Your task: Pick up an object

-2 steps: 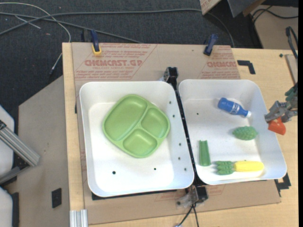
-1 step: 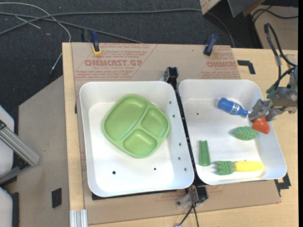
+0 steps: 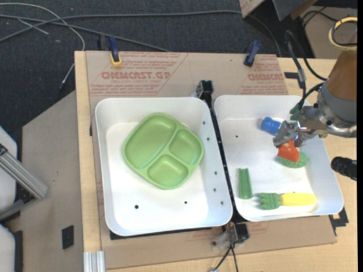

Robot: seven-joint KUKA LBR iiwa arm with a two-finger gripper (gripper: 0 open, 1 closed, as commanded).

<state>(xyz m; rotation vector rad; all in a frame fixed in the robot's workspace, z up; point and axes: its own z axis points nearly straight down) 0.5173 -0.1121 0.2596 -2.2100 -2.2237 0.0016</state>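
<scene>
Strawberry (image 3: pixel 290 154), red on a green leafy base, sat near the right bin's (image 3: pixel 334 200) right edge, directly beneath the gripper (image 3: pixel 290 134). It looked light, rigid plastic, best pinched across its body. Finger spread could not be told.
</scene>
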